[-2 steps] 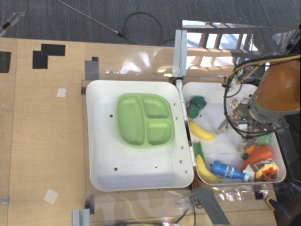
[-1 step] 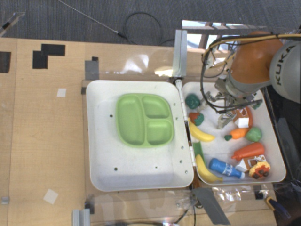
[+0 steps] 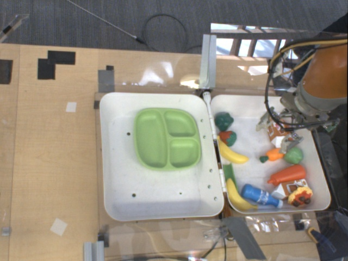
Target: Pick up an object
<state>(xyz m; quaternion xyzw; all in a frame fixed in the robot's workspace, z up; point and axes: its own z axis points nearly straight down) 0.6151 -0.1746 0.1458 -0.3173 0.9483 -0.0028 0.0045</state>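
Reaching down into the right bin (image 3: 324, 197), I am at the approach stage of the pick — nothing lifted yet, as far as this view lets me judge. My jaws (image 3: 283, 136) sit low over the bin's upper right part, wrist and orange band above them at the frame's right. Whether they are spread or pressed together I cannot tell; cables and the wrist body clutter that spot.

Candidates, placed relative to the right bin:
- small orange piece (image 3: 273, 155) and green round piece (image 3: 294, 156), side by side just below my jaws — nearest targets.
- carrot-like orange piece (image 3: 287, 174), below those, lying at a slant.
- blue bottle (image 3: 261, 195), near the bin's lower edge, lying across the end of a yellow banana (image 3: 237, 196).
- second banana (image 3: 232, 154) and two dark green pieces (image 3: 223, 120) along the bin's left wall.
- printed packet (image 3: 298, 193) in the lower right corner.

Next move, in my judgement: settle on one piece, centre over it, descend, close. Crowding means a neighbour may get nudged.

Left of the right bin, touching along the shared wall, the left bin (image 3: 117, 200) holds a green divided plate (image 3: 166, 138). Both rest on a pale wooden counter (image 3: 49, 145) with black marker squares; dark carpet lies beyond it.
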